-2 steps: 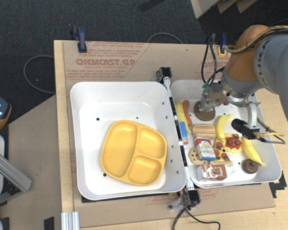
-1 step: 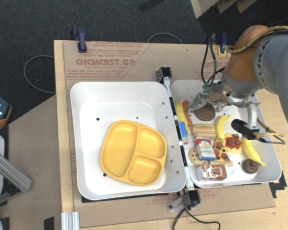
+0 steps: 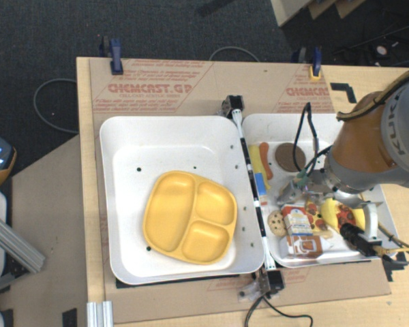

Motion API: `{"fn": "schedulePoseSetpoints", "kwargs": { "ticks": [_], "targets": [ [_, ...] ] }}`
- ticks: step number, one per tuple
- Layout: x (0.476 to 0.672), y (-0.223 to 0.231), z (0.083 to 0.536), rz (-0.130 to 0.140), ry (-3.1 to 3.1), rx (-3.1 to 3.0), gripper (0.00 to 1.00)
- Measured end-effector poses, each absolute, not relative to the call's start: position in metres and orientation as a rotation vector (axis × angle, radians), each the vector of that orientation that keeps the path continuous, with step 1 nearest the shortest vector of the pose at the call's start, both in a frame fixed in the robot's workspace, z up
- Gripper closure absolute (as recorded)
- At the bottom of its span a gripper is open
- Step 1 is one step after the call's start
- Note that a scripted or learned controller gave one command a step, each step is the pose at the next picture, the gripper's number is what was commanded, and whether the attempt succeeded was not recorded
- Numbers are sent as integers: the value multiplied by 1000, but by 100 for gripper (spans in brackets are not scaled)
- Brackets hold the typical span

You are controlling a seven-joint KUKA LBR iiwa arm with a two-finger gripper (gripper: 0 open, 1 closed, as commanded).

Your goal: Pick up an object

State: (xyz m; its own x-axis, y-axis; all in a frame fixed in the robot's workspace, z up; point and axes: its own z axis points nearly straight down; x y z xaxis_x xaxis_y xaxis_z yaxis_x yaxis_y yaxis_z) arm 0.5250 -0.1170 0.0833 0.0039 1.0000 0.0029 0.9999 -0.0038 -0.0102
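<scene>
Brown bench (image 3: 157,87) printed "CHEMCAST", yellow plate (image 3: 189,216)

This is a robotics lab or test cell, not a home. A bare wooden bench (image 3: 191,87), its board printed with red lettering, is held by 2 blue clamps (image 3: 114,54) at its far edge. On the bench sit 2 shallow white bins (image 3: 123,203) side by side. A grey and orange industrial arm (image 3: 368,142) reaches over the bench from the right. Black cables (image 3: 301,131) trail across the bench, and dark carpet (image 3: 41,26) surrounds it.
</scene>
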Motion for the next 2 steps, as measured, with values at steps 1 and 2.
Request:
{"fn": "schedulePoseSetpoints", "kwargs": {
  "ticks": [1,2],
  "targets": [
    [569,-102,85,-4,-2227,-2222,0],
    [625,-127,85,-4,-2228,-2225,0]
  ]
}}
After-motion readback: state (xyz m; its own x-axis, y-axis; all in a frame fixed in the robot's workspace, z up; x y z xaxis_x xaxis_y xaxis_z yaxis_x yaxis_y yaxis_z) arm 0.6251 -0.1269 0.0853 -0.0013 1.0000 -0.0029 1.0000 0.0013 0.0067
